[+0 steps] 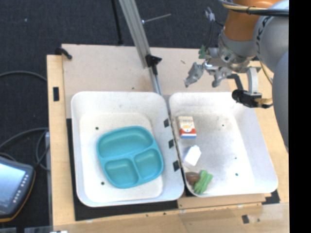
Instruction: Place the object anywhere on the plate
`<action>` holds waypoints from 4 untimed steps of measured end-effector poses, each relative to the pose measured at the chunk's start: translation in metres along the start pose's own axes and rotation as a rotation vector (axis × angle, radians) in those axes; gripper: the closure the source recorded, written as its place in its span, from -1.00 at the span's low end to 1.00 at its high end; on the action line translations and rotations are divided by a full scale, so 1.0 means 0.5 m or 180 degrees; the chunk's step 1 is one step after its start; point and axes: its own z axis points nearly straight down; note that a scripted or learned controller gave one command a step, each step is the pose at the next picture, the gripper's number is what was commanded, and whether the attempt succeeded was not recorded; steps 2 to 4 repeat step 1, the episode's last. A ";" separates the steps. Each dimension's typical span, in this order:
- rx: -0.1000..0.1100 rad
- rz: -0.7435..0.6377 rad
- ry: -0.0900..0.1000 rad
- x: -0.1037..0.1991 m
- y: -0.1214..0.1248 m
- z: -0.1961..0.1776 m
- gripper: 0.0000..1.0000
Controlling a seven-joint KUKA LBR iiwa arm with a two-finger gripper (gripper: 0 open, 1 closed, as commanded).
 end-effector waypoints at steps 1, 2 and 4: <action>0.0069 0.0024 0.0000 -0.008 -0.109 0.153 -1.00; 0.0069 0.0024 0.0000 -0.008 -0.109 0.153 -1.00; 0.0069 0.0024 0.0000 -0.008 -0.109 0.153 -1.00</action>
